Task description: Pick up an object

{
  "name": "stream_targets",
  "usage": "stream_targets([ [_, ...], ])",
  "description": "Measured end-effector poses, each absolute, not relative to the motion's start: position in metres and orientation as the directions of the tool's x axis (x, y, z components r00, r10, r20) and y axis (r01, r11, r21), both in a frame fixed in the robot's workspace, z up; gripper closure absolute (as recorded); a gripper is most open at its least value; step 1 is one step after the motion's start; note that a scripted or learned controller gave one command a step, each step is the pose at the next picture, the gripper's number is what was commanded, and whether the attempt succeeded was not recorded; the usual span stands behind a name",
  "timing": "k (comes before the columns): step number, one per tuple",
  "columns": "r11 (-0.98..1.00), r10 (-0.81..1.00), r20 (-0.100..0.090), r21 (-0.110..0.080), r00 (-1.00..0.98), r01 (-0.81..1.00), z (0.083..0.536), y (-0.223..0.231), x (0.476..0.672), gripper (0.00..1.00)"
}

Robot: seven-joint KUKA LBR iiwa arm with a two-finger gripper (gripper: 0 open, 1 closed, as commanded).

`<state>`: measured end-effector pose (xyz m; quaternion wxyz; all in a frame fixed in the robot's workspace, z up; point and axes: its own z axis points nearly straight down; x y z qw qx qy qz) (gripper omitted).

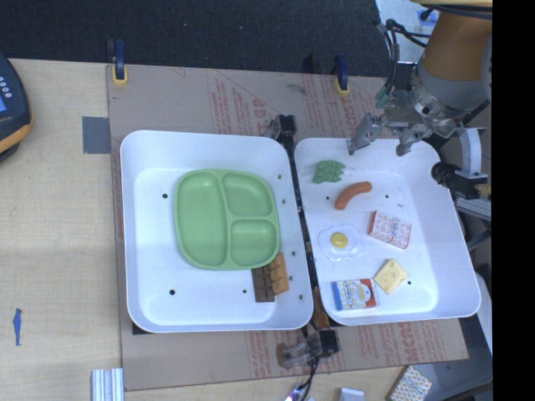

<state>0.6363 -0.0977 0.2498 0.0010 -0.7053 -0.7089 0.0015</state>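
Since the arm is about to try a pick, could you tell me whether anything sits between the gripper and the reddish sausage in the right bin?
Nothing visible does. The open gripper hangs above the far end of the right white bin, and bare bin floor leads to the reddish sausage; the green broccoli piece lies off to the side.

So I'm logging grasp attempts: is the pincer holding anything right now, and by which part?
Nothing is held. The pincer hangs open above the far edge of the right bin, with nothing between its fingers; the broccoli and sausage lie loose below it.

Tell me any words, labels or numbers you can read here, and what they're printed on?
No text here is sharp enough to quote.
Cardboard sheet under the bins: faint red printing, too blurred to read.
Blue and white packet: picture and lettering, too small.
Pink patterned packet: too small.
Device at the left edge: buttons, unreadable.
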Motion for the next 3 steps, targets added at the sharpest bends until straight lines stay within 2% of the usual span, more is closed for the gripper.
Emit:
stream_targets([
  [1,0.005,1.0,0.0,-0.016,-0.005,1.0,0.083,-0.094,0.615,0.0],
  [2,0.005,1.0,-0.002,0.001,-0.005,1.0,0.093,-0.119,0.658,0.0],
  [3,0.004,1.0,-0.001,-0.006,-0.004,1.0,0.092,-0.107,0.64,0.0],
])
